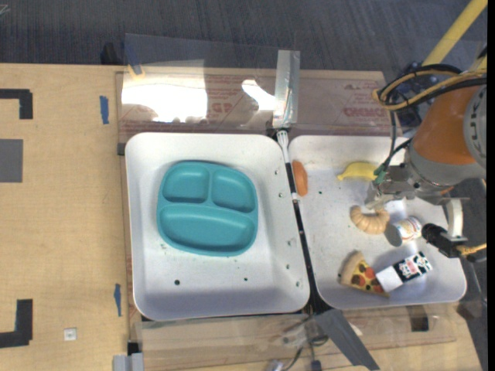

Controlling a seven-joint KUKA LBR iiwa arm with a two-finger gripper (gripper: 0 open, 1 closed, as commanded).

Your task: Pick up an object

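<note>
The gripper (380,201) hangs just above the croissant (370,219) in the right bin (325,284). Whether its fingers are clenched, I cannot tell. A banana (357,171) lies near.

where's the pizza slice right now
In the camera view the pizza slice lies near the front edge of the right bin, below the croissant and just left of the black-and-white carton.
</note>
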